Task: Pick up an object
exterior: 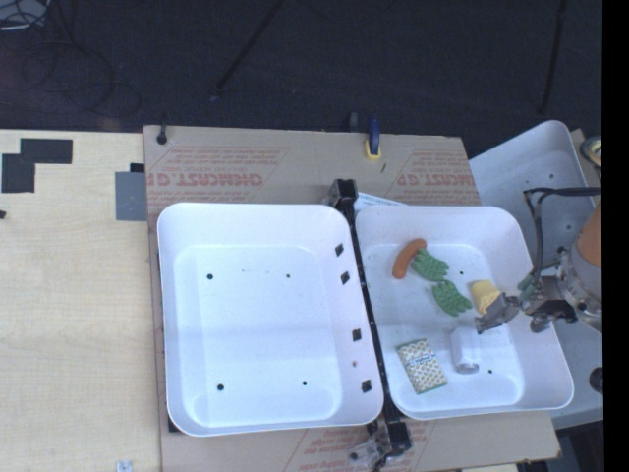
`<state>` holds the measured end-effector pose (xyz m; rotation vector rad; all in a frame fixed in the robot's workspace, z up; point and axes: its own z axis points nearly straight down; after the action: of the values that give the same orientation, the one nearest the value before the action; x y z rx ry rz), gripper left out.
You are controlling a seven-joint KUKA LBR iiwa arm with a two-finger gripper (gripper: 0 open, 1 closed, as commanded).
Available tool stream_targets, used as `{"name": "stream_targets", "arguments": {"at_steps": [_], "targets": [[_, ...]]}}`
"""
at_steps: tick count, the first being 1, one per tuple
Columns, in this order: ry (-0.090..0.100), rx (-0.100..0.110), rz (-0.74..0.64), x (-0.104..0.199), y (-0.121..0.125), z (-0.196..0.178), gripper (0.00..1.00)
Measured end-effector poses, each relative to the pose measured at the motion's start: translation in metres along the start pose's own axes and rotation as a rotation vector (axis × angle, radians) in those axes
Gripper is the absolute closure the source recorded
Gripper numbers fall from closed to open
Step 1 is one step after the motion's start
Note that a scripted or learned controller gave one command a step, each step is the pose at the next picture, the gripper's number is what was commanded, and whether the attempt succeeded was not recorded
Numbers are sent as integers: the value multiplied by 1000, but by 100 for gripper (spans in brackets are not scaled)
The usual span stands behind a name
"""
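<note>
The tool (494,315) is being seen at the right side of the right bin (536,382), reached in from the right edge of the view, low over the bin's floor. Whether it is apart or together cannot be told, since its tip is small and dark against the white.

A yellow block (482,292) is lying just beside the tool's tip, up and to the left of it, seemingly touching it or nearly so; nothing is being seen clamped. Two green pieces are lying to the left of the yellow block: one (429,265) nearer the far wall and one (451,298) closer to the tool. An orange sausage-shaped object (408,258) is resting against the upper green piece, tilted. A small clear or grey object (463,350) is lying below the tool, nearer the front wall, and a flat patterned packet (422,365) is lying to its left.

The left bin (172,264) is sitting beside the right one on the table (69,313).
</note>
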<state>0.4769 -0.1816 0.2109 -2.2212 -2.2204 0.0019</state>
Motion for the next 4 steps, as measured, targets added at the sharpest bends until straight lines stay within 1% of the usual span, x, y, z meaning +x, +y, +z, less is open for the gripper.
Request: {"name": "stream_targets", "arguments": {"at_steps": [1,2,3,4], "targets": [[0,1,0,-1,0,-10,100],[1,-3,-8,56,61,-20,100],[4,2,-7,128,39,-44,100],[2,-1,-8,194,51,-79,100]]}}
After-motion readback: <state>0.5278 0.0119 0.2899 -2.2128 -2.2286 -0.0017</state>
